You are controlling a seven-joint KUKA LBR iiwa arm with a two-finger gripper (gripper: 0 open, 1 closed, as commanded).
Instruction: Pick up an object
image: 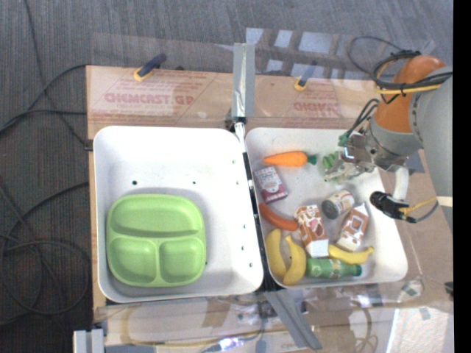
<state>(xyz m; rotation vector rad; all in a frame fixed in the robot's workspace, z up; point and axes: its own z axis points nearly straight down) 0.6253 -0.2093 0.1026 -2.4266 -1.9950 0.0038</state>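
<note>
Contents of right bin [254, 197], lower right of frame:
- Carrot [285, 159]: orange, green top, lying crosswise near the upper edge.
- Packet [270, 183]: dark red, flat, below the carrot.
- Sausage [277, 217]: orange-red, slanted, at the bin's left side.
- Bananas [285, 257]: two, yellow, curved, side by side at lower left.
- Carton [310, 223]: orange-and-white, just right of the sausage.
- Can [338, 204]: small, on its side, centre.
- Second carton [354, 230]: tilted, right of centre.
- Single banana [350, 254]: yellow, lower right.
- Green bottle [333, 269]: lying flat along the lower wall.
</note>
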